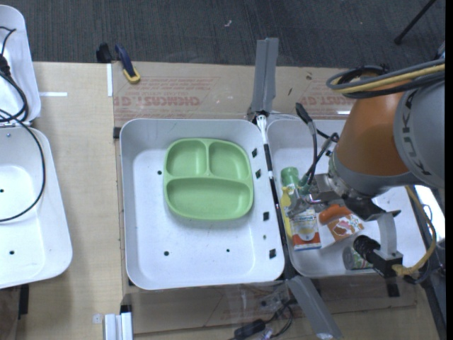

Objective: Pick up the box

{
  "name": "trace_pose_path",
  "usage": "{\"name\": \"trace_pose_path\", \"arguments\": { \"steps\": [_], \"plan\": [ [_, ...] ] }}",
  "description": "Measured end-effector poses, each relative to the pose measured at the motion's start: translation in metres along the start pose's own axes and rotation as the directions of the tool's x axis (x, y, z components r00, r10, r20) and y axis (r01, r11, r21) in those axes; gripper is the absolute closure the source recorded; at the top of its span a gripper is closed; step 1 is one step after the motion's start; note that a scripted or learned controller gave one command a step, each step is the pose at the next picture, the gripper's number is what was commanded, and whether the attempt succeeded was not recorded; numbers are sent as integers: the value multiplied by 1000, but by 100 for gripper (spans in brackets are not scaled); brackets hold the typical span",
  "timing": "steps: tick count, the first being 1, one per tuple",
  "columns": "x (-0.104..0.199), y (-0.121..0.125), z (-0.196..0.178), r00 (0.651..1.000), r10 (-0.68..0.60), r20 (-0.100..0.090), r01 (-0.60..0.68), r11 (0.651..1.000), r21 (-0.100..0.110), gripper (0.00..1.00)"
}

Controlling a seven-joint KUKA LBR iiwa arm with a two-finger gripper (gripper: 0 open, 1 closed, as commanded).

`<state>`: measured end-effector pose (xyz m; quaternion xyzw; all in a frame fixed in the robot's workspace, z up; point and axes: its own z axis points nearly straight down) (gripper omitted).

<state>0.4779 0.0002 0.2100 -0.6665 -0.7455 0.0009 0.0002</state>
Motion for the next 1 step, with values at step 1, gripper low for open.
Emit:
{"name": "trace_pose_path", "arguments": {
  "steps": [1],
  "plan": [
    [-83, 64, 19, 995, 101, 1, -101, 995, 2, 100]
  ]
}}
